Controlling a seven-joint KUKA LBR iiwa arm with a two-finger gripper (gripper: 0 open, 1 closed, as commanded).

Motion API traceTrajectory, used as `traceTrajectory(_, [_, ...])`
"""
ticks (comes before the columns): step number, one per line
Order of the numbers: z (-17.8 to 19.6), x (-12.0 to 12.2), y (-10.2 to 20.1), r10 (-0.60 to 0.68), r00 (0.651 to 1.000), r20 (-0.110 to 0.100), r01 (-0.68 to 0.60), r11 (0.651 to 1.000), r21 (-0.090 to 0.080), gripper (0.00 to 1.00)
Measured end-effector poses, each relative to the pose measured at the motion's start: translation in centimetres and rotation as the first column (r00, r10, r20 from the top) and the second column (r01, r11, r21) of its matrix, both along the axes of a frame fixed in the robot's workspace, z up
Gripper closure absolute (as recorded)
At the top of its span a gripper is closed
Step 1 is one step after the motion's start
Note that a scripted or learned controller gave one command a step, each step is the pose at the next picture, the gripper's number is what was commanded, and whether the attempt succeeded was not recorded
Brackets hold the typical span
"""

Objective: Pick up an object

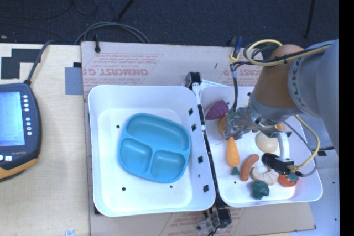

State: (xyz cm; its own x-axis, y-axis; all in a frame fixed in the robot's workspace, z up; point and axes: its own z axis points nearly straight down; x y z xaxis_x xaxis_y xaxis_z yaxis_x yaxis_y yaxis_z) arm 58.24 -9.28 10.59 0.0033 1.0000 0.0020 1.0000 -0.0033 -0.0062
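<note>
- The gripper (237, 125) is down in the right bin (312, 188), over the far-left part of its floor; from where I stand the metal is one dark clump, and I cannot tell whether the fingers are apart or together, or whether anything sits between them.
- Nearest of all, toward the front rim and well in front of the fingers, lies a dark green toy (259, 189).
- Just behind it sits a pale mushroom (266, 175), and to its right a red tomato (287, 179) with a black cable lying across it.
- A sausage (249, 163) lies at a slant in front and a little right of the fingers, its low end near the mushroom.
- A carrot (233, 152) lies just in front of the fingers, pointing its thin end toward them.
- A cream-coloured egg-like piece (266, 143) rests to the right of the fingers, under the wrist.
- A purple piece (217, 110) lies just behind and left of the fingers, close to the wall between the bins.
- Well off to the left, in the left bin (105, 113), a blue divided plate (154, 147) lies flat.
- Farther left still, on the desk (52, 185), rests a control pendant (16, 127) with a lit screen.
- Behind the fingers, the grey arm (307, 85) with its orange band rises off to the right, with yellow cable looped over it.
</note>
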Motion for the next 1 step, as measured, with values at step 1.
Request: traceTrajectory(1, [8.5, -7.33, 5.21, 0.006, 1.0, 0.001, -0.006, 1.0, 0.001, 1.0])
